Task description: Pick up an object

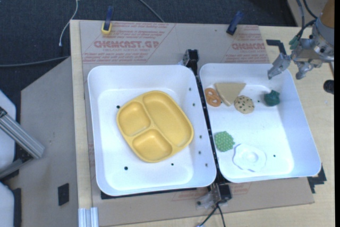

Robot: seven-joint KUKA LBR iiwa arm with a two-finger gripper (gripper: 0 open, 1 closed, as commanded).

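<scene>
White plastic walls ring the right bin (303, 130), where a small green piece (272, 98) lies near the far corner, just below my gripper (290, 67); its fingers hang spread apart with nothing between them. To pick well, I judge I should drop straight down, centred over that piece; the bin's wall stands close on the far side, while open floor lies toward the cookie (244, 104).
</scene>
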